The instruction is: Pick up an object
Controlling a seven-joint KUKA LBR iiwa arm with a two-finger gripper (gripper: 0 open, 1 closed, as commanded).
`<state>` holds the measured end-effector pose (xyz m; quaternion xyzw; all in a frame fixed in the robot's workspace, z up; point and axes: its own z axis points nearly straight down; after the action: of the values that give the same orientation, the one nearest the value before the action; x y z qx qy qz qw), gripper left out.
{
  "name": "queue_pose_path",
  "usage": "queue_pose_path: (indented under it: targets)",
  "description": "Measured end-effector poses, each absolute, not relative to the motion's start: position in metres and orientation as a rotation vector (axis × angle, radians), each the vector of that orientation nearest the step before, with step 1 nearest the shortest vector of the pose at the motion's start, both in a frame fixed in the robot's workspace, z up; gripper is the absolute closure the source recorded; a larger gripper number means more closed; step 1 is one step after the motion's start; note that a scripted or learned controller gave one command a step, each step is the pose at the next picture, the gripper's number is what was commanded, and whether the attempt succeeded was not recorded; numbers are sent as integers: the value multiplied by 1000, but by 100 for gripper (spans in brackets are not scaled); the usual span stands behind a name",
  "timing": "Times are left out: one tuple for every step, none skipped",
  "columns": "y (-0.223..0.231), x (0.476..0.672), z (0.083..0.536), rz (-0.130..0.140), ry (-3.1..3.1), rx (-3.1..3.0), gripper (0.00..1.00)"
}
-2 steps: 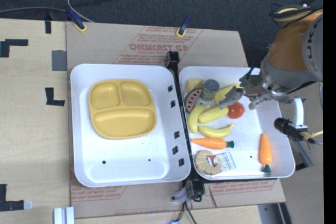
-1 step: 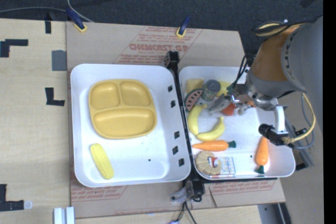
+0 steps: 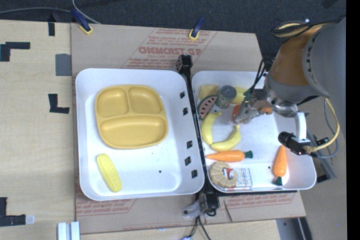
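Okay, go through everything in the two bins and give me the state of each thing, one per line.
Yellow divided plate: flat in left bin.
Corn cob: lying in left bin.
Banana: lying in right bin.
Two carrots: lying apart.
Grey can: in right bin.
Gripper: low over the banana.

My arm (image 3: 315, 64) runs off the right edge, and my wrist hides part of the yellow piece (image 3: 241, 94) beneath it.
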<state>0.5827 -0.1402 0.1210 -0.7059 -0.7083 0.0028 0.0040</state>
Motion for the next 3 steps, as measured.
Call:
queue_pose_path:
  targets:
    - [-140,583,121,9,-2220,-2212,0]
    - [-139,583,128,12,-2219,-2207,100]
    - [-139,583,128,12,-2219,-2207,0]
